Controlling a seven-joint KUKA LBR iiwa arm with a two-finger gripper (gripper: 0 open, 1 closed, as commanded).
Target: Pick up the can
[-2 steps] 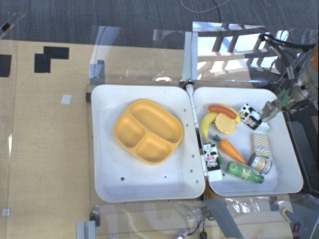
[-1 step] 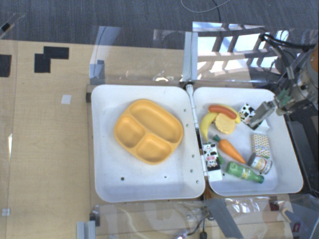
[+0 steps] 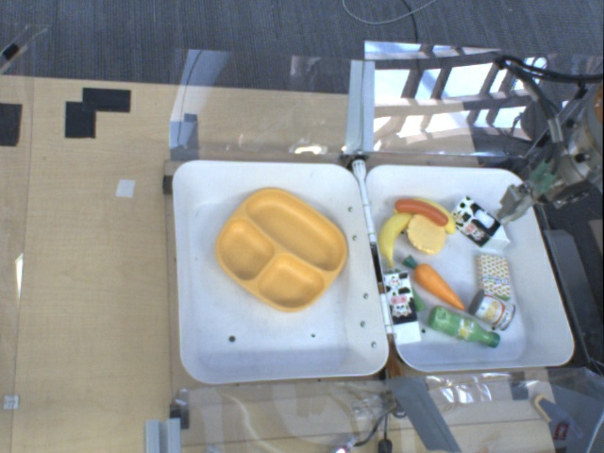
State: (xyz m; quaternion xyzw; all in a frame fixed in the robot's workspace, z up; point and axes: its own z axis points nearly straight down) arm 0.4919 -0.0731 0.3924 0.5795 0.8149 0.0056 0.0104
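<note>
My pincer (image 3: pixel 514 199) hangs over the far right side of the right bin (image 3: pixel 557 338), just beside a little black-and-white carton (image 3: pixel 474 220). I cannot tell from here how my pincer stands, and I see nothing held in it. The can (image 3: pixel 494 310) I have to pick up lies on its side near the front right corner of that same bin. It is just beside a small checked box (image 3: pixel 494 275) and it touches, or almost touches, the cap end of a green bottle (image 3: pixel 461 326). An orange carrot (image 3: pixel 438 285) lies a bit to the left of it. Farther back in the bin are a banana (image 3: pixel 392 237), a red sausage (image 3: pixel 422 210) and a round yellow thing (image 3: pixel 426 238). Another black-and-white carton (image 3: pixel 401 299) sits by the wall between the bins. The left bin (image 3: pixel 203 347) holds a yellow plate with three parts (image 3: pixel 280 247). So I think the job is hardly begun. The can is not lifted yet, and my pincer is well apart from it. What is left is nearly all of it: move toward the front of the bin until I am over the can, go down, squeeze it, and lift. The box and the bottle sit so close that I might bump them.
</note>
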